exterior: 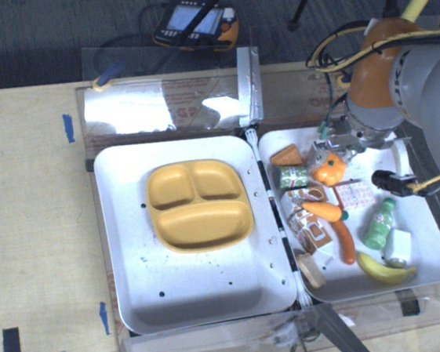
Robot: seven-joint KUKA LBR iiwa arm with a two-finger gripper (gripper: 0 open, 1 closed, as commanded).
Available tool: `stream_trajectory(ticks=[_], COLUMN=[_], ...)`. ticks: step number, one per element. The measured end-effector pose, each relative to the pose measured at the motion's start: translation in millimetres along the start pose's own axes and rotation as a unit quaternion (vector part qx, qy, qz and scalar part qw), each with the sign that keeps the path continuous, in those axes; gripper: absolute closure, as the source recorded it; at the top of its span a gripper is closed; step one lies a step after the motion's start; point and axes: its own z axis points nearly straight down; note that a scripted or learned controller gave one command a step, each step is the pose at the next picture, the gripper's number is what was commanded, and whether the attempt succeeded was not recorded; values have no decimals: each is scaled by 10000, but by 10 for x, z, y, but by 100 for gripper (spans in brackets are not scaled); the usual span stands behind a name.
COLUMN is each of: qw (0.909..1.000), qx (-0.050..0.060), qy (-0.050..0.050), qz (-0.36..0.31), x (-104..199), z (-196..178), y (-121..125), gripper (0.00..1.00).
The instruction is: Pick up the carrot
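Partly hidden among clutter, the carrot (323,211) lies apart from the jaws (329,151), whose state is unclear.

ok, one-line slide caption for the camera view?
Gripper above the right bin of toy food; carrot lies among it, yellow divided tray in the left bin.

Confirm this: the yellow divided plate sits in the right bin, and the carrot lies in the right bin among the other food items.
Wrong on the plate. The camera view shows the yellow divided plate in the left bin. The carrot does lie in the right bin among the other items.
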Motion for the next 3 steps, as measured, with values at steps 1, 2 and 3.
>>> stream_trajectory(ticks=[1, 2, 3], qw=[9966, 9994, 9980], qx=[-110, -85, -63], qy=[-4, 6, 14], qz=[-811, 335, 633], x=[160, 634, 1146], z=[-11, -1517, -1239], y=[-641, -776, -1046], gripper=[100, 100, 100])
